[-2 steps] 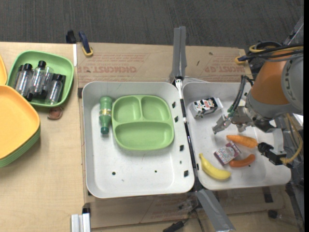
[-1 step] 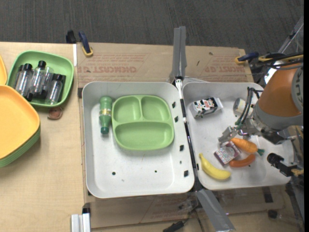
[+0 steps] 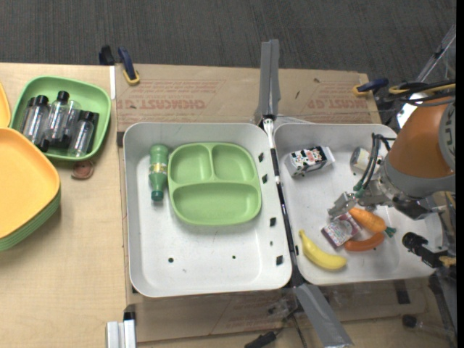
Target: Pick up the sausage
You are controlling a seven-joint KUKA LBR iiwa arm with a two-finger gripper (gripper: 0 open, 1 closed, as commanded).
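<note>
Sausage (image 3: 365, 243) lies in the right bin (image 3: 304, 256), just below the claw (image 3: 346, 207) and touching the carrot (image 3: 368, 220) that sits right under the claw tip; whether the claw is released or clenched, I cannot tell; clutter is the risk here, since carrot and a small packet (image 3: 338, 231) crowd the sausage, so a descent could seize the wrong item or nudge the sausage aside; a banana (image 3: 321, 253) lies lower left.
</note>
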